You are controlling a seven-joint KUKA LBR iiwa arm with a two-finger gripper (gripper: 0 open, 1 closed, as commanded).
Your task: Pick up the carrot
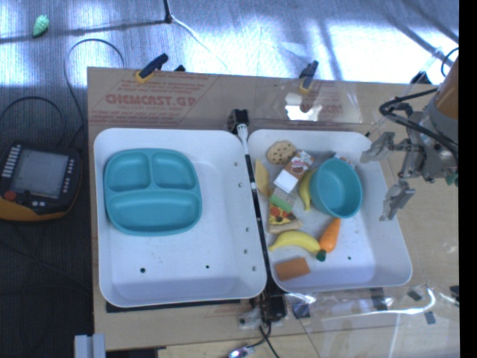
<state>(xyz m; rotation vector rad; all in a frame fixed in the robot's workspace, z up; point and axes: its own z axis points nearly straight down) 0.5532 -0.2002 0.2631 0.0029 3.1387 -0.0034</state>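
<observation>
While the claw [389, 176] is hanging over the right rim of the right bin [387, 274], its fingers are standing spread and gripping nothing. The carrot [329, 237] is lying well apart from it, on the bin floor just below the bowl [336, 188], touching or nearly touching the bowl's edge, green stub pointing down beside the tip of a banana [294, 241]. It is looking like a light, stiff plastic toy, probably smooth and apt to slip; I am judging the thick orange middle the best hold, fingers closing across its width, clear of bowl and banana.

Counting: two bins, one carrot, one bowl, two bananas, one cookie [280, 152], one orange block [292, 268], one divided tray [152, 190] in the left bin [119, 282], and a few small pieces too jumbled to tell.
</observation>
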